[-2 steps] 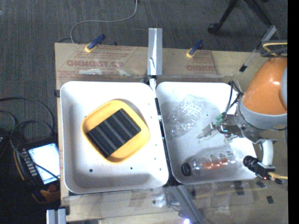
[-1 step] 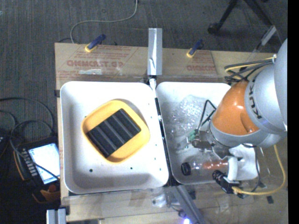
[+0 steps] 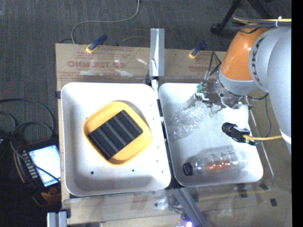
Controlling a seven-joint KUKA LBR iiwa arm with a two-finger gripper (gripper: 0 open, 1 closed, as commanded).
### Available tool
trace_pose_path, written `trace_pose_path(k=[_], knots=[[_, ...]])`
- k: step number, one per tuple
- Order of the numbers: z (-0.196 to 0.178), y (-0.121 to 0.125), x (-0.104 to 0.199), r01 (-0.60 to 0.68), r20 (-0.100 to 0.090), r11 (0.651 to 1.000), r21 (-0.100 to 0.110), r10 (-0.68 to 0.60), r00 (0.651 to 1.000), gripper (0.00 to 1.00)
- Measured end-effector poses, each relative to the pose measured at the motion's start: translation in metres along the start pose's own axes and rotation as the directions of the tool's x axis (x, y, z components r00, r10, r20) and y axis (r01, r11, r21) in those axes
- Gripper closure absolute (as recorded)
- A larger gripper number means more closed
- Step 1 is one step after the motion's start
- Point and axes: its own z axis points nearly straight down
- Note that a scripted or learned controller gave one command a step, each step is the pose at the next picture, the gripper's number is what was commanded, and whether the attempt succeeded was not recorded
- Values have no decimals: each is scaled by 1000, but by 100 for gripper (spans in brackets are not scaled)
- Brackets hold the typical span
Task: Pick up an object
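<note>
One fixed overhead camera looks down aslant on both bins [image 3: 113, 183], arm [image 3: 274, 60] entering right.

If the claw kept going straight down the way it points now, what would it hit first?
Most likely the crumpled clear plastic piece lying in the right bin, just below and left of the claw. Depth is hard to judge from this slanted view, so it might meet the bin floor beside it.

The arm [image 3: 279, 70] was built of smooth, rounded light-grey shells, with a glossy orange band [image 3: 239, 56] curving above the wrist. Below that sat a darker metal wrist section with small greenish fittings. A yellow cable [image 3: 265, 138] ran from a black connector [image 3: 232, 130], and another yellow line crossed its top.
</note>
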Motion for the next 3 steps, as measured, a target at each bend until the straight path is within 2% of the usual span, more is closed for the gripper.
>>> trace_pose_path(k=[1, 2, 3], knots=[[-48, 1, 14, 102, 1, 995, -1, -102, 995, 0], [77, 0, -8, 94, -1, 996, -8, -94, 996, 0], [53, 31, -64, -147, 0, 989, 0, 147, 989, 0]])
